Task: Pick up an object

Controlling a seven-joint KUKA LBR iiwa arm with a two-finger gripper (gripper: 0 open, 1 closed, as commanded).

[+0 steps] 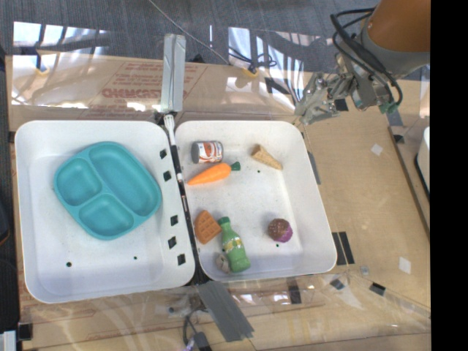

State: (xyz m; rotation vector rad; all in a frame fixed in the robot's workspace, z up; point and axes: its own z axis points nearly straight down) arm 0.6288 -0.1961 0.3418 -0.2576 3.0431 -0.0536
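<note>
Approach step: claw (pixel 313 107) is hovering off the right bin's (pixel 316 196) top-right corner, finger state unclear. Nearest pick, wedge-shaped toy (pixel 266 157), is lying inside; needs descending over it.

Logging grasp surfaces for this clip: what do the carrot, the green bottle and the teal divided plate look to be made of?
Carrot: likely smooth moulded plastic, evenly orange with a slight sheen. Green bottle: probably glossy plastic toy, with a printed label. Teal divided plate: looks like matte hard plastic, uniform colour, rounded moulded compartments. None can be confirmed by look alone.
</note>
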